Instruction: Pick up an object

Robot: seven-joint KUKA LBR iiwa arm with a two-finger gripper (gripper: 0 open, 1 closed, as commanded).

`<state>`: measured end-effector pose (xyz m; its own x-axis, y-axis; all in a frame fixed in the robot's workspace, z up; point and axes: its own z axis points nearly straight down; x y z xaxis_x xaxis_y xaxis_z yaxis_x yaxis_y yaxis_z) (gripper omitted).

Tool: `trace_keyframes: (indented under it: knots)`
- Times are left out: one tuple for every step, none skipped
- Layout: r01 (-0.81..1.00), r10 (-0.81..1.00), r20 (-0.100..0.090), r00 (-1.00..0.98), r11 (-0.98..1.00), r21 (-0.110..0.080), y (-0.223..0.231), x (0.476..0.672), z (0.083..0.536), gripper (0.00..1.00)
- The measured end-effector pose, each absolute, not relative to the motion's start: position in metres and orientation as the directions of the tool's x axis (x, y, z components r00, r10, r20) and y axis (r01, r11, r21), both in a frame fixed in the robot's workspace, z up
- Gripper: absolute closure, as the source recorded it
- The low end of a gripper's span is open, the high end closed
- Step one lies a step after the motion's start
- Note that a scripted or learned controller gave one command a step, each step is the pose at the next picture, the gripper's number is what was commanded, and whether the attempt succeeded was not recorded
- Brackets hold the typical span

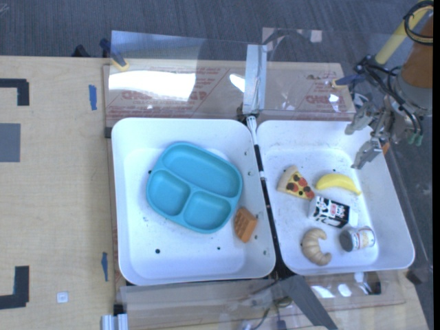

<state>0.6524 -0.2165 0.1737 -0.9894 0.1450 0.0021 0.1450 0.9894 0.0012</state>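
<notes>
The right bin [395, 205] holds a pizza slice [295, 183], a yellow banana [338, 182], a black-and-white carton [331, 212], a croissant [316, 245] and a small can [357, 239] lying on its side. My gripper [363, 141] hangs over the far right corner of that bin, above and to the right of the banana. It is open, with nothing between its two metal fingers [365, 155].
The left bin [130, 184] holds a blue divided plate [194, 188] and a brown piece of toy food [244, 224] by its right wall. Clear plastic panels [179, 81] stand behind both bins. Cables trail from the wrist at the top right.
</notes>
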Motion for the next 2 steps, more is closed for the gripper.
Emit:
trace_keyframes:
  knots:
    - [0.225,0.225,-0.008,-0.974,0.974,0.000,-0.194,0.660,0.098,0.00]
    - [0.223,0.223,-0.017,-0.975,0.975,-0.001,-0.192,0.663,0.111,1.00]
